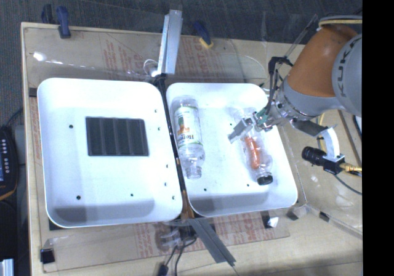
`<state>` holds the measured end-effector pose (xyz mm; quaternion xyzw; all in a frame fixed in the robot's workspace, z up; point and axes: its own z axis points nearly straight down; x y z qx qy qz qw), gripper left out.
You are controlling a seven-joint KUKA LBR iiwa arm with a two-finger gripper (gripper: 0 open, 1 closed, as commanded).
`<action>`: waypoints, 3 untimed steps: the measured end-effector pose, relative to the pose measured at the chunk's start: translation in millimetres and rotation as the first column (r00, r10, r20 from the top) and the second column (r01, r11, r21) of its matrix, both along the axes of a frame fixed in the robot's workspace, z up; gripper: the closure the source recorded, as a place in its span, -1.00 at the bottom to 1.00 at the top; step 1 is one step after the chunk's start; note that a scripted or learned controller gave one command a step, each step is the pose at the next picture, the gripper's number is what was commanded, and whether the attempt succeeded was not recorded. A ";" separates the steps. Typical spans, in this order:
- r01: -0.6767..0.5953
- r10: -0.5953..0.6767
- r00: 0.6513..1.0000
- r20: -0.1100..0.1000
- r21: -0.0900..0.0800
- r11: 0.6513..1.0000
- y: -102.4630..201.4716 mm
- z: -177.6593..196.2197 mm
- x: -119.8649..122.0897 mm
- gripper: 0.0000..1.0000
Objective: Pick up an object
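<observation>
In the right bin [209, 201] a clear plastic bottle [188, 137] with an orange and green label lies lengthwise near the left wall. Further right lies a small clear bottle [257, 158] with orange contents and a black cap at its near end. My gripper [244, 127] hangs over the right bin, just above and to the left of the small bottle's far end. Nothing shows in its grasp. A dark ribbed rectangular panel [117, 136] lies flat in the middle of the left bin [98, 207].
A metal bar [169, 40] stands up behind the seam between the two bins. Blue clamps [63, 21] grip the bench's far edge. The arm's orange band [317, 65] looms over the right bin's far right corner.
</observation>
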<state>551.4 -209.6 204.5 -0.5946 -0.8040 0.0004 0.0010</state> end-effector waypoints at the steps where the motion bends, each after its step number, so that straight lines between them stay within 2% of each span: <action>1: -0.025 0.025 1.000 0.000 -0.001 1.000 -0.8 -26.5 35.4 -1.00; 2: -0.072 0.072 0.997 -0.002 0.001 0.997 1.3 -64.9 45.4 -1.00; 3: -0.105 0.105 0.994 0.002 -0.001 0.994 0.6 -19.4 26.0 -1.00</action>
